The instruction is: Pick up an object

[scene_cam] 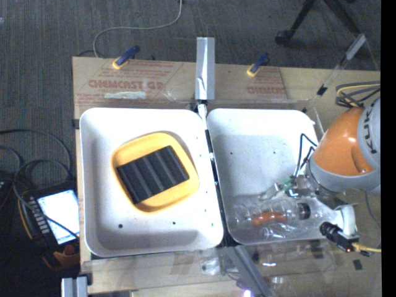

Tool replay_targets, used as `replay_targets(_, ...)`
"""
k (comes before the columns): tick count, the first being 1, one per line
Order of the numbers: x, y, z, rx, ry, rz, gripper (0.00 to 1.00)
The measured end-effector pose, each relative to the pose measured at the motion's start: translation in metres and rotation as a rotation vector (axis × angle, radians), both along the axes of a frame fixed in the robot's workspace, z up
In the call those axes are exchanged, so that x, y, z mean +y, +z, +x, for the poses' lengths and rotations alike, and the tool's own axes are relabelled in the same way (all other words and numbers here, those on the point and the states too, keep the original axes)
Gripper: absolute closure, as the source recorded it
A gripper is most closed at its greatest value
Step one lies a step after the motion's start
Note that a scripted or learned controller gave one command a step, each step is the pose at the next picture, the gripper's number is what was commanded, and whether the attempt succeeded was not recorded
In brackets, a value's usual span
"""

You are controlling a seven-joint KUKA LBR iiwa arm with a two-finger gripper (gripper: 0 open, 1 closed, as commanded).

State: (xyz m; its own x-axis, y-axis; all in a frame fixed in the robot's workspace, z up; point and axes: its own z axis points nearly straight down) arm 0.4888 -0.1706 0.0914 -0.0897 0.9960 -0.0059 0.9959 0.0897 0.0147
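A clear plastic bottle (272, 218) with something orange-red inside lies on its side in the near part of the right bin (247, 141). The arm's orange band (343, 144) and grey wrist hang over that bin's right edge. My gripper (296, 192) points down and left, right above the bottle's right end, and whether it touches the bottle is unclear. In the left bin (99, 129) rests a yellow tray-like object with a black ridged insert (153, 173), tilted a little.
A raised divider (210, 159) separates the two bins. A metal post (205, 67) and two blue-and-yellow clamps (127, 56) sit on the board behind them. Cables and a lit device (55, 212) lie on the floor at left.
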Motion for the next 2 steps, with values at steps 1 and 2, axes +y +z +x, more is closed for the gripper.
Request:
replay_targets(1, 0.0005, 0.0110, 0.0022, -0.005, 0.000, 0.001, 1.00)
replay_targets(2, 0.0007, 0.0105, 0.0018, -0.003, 0.000, 0.001, 0.00)
